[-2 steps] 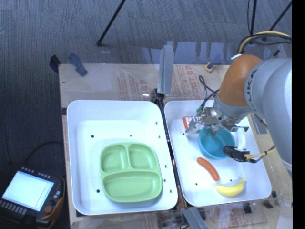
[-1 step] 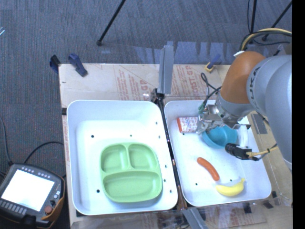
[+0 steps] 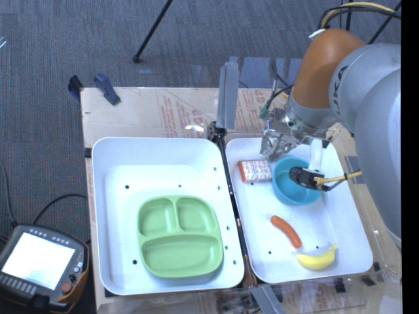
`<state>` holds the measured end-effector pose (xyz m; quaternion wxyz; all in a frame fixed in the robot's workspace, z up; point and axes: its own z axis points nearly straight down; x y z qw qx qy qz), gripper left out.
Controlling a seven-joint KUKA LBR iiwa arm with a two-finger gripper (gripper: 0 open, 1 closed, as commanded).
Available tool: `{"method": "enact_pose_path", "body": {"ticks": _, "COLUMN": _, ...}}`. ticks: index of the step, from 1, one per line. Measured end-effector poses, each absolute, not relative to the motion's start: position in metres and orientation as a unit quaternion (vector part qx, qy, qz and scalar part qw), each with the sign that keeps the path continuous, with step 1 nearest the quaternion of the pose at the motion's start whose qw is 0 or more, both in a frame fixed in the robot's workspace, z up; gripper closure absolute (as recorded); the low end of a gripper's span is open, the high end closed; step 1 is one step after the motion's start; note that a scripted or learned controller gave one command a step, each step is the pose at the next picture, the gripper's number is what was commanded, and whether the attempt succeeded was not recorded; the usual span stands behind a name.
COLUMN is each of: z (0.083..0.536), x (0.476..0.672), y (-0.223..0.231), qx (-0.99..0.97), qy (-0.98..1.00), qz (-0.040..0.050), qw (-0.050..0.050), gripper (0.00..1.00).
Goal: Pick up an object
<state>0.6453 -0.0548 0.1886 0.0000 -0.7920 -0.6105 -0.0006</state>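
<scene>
Dark grey carpet (image 3: 196, 31) all round; teach pendant (image 3: 40, 261) at lower left. Left bin (image 3: 111, 169): green divided plate (image 3: 179, 236). Right bin (image 3: 340, 241): small carton (image 3: 255, 171), blue bowl (image 3: 296, 182), sausage (image 3: 286, 231), banana (image 3: 317, 258). Gripper (image 3: 294, 148) just above bowl's rim, fingers spread, holding nothing.

- I see smooth, slightly glossy white plastic on both bins (image 3: 108, 175).
- The green divided tray (image 3: 180, 235) looks like matt plastic to me.
- The blue bowl (image 3: 288, 183) reads as shiny plastic.
- The orange band (image 3: 327, 64) on my arm is glossy.
</scene>
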Motion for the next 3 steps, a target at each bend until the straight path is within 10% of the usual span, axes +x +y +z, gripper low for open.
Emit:
{"method": "enact_pose_path", "body": {"ticks": 1, "z": 0.186, "x": 0.644, "y": -0.055, "qx": -0.792, "qy": -0.611, "qz": 0.0019, "qw": 0.002, "gripper": 0.00}}
{"method": "enact_pose_path", "body": {"ticks": 2, "z": 0.085, "x": 0.635, "y": -0.080, "qx": -0.780, "qy": -0.625, "qz": 0.0016, "qw": 0.002, "gripper": 0.00}}
{"method": "enact_pose_path", "body": {"ticks": 3, "z": 0.093, "x": 0.631, "y": -0.082, "qx": -0.782, "qy": -0.623, "qz": 0.0084, "qw": 0.009, "gripper": 1.00}}
